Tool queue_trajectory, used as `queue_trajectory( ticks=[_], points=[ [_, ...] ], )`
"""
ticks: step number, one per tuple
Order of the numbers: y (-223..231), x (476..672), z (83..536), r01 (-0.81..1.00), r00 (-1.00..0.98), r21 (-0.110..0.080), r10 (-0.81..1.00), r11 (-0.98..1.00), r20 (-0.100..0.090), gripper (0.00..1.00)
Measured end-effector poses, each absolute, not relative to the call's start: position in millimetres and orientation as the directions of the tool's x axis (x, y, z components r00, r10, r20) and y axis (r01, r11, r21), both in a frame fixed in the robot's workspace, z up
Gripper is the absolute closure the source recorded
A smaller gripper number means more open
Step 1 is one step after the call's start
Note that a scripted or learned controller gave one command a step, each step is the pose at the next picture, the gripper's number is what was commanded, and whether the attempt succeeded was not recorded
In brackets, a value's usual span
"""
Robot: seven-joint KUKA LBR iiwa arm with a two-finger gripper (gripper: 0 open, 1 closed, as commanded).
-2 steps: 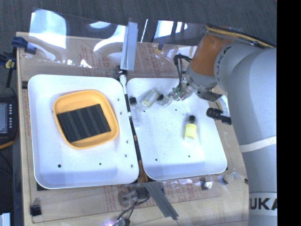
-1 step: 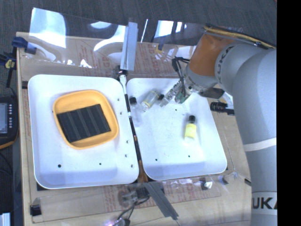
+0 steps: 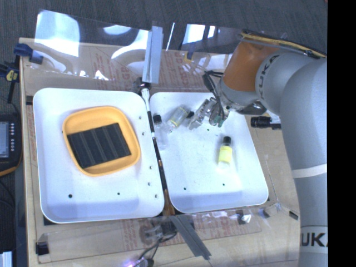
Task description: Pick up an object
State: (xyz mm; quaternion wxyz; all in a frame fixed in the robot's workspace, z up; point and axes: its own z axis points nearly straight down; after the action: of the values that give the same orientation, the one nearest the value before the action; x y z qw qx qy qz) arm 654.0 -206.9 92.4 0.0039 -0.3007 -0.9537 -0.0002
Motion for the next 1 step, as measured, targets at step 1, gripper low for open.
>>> queue_trajectory(
  ticks=[1],
  points=[
    [-210.3, 646.4, 91.6, 0.807, -0.59, -0.005, 0.807, 0.59, 0.008, 1.0]
  ],
)
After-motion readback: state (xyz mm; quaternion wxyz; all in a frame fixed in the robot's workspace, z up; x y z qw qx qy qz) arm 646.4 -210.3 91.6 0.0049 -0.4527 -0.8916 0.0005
